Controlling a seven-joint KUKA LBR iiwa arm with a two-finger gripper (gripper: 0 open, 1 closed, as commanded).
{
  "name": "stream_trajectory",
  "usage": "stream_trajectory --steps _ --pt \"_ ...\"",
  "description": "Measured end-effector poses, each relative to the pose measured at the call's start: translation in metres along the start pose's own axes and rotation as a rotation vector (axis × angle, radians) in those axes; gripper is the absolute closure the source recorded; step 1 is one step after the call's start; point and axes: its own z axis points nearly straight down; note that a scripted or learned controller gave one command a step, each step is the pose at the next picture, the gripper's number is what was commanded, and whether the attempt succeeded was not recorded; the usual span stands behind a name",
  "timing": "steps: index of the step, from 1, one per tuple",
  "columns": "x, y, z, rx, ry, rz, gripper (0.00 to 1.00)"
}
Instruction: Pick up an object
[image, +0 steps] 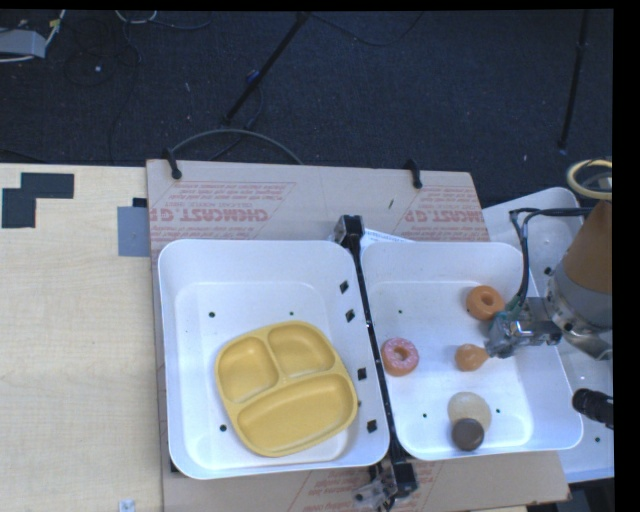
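Note:
The right bin (540, 425) holds several small food toys. An orange ring doughnut (485, 301) lies at its upper right and a pink frosted doughnut (400, 355) at its left side. A small orange lump (470, 357) sits mid-bin. A cream round piece (468, 408) and a dark brown round piece (467, 434) sit together near the front. My gripper (503, 338) reaches in over the bin's right wall, low, between the orange doughnut and the orange lump. Its tip is right beside the lump, and I cannot tell whether it touches it.
A yellow divided plate (287, 386) lies in the left bin (190, 300). A black divider (362, 330) runs between the bins. The arm's body (590, 270) stands over the right bin's right edge. A cardboard sheet (300, 205) lies behind the bins.

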Motion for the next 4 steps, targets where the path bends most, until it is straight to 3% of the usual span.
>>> stream_trajectory --steps 1,3,4 --pt "0.046 0.003 0.0 0.006 0.004 -0.002 1.0" --pt "0.157 0.037 -0.002 0.005 0.002 -0.004 1.0" --pt "0.204 0.041 0.003 0.006 0.001 -0.002 1.0"
